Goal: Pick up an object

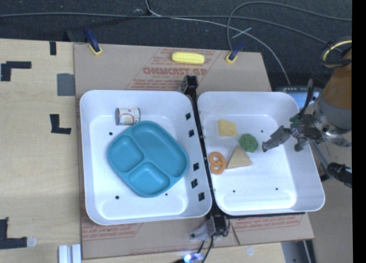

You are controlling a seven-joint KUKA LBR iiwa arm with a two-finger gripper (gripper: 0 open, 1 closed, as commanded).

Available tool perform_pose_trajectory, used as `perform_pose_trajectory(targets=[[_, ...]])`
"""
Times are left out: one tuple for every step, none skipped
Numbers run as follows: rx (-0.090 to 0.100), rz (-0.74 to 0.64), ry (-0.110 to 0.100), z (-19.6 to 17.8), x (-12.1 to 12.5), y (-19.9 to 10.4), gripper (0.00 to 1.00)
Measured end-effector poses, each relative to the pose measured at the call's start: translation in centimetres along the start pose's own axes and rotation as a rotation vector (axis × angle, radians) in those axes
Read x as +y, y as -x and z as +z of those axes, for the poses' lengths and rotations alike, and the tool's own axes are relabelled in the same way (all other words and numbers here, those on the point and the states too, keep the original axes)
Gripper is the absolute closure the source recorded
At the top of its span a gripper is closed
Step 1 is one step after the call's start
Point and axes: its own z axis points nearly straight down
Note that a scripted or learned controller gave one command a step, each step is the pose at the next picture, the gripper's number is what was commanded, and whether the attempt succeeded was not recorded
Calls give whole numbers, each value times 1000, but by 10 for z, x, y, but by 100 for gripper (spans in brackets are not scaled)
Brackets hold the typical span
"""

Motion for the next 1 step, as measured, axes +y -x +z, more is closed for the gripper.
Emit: perform_pose_trajectory(targets=[[-3, -4, 12, -7, 3, 0, 0]])
